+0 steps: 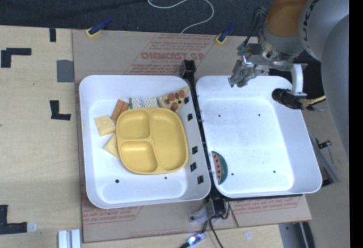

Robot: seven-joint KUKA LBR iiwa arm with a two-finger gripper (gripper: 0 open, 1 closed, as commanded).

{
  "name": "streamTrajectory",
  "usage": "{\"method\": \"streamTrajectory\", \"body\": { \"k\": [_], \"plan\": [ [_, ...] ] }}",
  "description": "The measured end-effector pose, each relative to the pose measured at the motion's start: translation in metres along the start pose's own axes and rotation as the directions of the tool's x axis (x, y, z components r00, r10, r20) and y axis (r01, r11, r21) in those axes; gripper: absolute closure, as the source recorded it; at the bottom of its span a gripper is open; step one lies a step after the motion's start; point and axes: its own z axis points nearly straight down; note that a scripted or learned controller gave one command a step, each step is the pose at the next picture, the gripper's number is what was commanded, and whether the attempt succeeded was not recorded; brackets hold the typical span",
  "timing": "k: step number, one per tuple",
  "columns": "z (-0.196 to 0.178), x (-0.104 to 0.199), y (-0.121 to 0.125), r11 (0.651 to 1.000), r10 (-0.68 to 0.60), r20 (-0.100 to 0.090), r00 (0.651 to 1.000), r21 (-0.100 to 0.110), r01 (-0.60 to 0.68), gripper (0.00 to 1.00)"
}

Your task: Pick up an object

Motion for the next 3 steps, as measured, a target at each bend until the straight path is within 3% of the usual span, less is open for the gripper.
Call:
{"method": "streamTrajectory", "body": {
  "k": [3],
  "plan": [
    [0.001,0.005,0.003,1.000,0.001,0.001,1.000,-0.001,-0.001,1.00]
  ]
}}
